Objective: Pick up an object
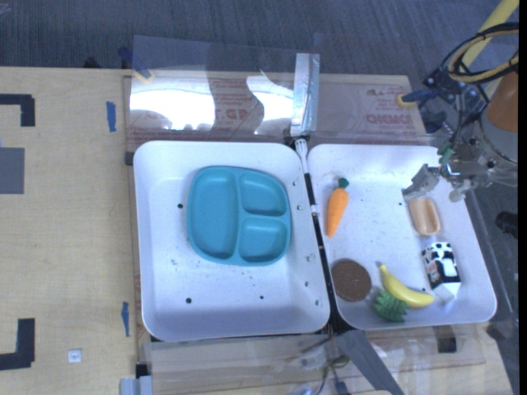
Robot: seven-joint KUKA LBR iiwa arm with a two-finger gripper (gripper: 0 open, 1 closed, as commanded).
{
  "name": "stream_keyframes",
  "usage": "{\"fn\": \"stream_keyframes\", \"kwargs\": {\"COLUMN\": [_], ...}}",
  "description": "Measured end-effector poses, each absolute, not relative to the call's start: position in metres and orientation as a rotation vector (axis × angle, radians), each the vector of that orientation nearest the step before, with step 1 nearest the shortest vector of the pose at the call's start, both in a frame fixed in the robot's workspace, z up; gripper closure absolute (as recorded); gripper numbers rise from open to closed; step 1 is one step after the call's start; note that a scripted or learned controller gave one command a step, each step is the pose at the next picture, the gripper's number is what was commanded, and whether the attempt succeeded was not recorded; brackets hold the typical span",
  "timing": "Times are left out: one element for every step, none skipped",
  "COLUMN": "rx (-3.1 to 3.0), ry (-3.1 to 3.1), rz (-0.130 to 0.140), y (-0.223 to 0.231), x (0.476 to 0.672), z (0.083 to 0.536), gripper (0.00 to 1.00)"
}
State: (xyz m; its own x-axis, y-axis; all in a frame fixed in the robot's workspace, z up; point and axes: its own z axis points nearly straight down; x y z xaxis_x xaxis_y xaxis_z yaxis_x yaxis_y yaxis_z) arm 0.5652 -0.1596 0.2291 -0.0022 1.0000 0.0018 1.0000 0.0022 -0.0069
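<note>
We see the gripper open, holding nothing, over the right bin. Just under it lies a little hot dog. Below that lie a milk carton, a banana, broccoli and a brown cookie. A carrot lies by the left wall. The left bin holds a blue plate.

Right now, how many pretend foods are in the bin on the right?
6: carrot upper left, hot dog upper right, milk carton below it, cookie, banana and broccoli along the bottom. None seem hidden.
</note>
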Motion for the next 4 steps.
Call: {"fn": "stream_keyframes", "kwargs": {"rx": [-2.011, -2.04, -1.904, -1.63], "ry": [-2.399, -2.382, -2.453, -2.683], "rz": [0.007, -0.015, -0.007, 0.001], "y": [-0.211, -0.211, -0.21, -0.224], "x": [0.586, 0.587, 0.668, 0.636], "z": [0.119, 0.095, 0.088, 0.12], "gripper": [0.0, 0.0, 0.0, 0.0]}}
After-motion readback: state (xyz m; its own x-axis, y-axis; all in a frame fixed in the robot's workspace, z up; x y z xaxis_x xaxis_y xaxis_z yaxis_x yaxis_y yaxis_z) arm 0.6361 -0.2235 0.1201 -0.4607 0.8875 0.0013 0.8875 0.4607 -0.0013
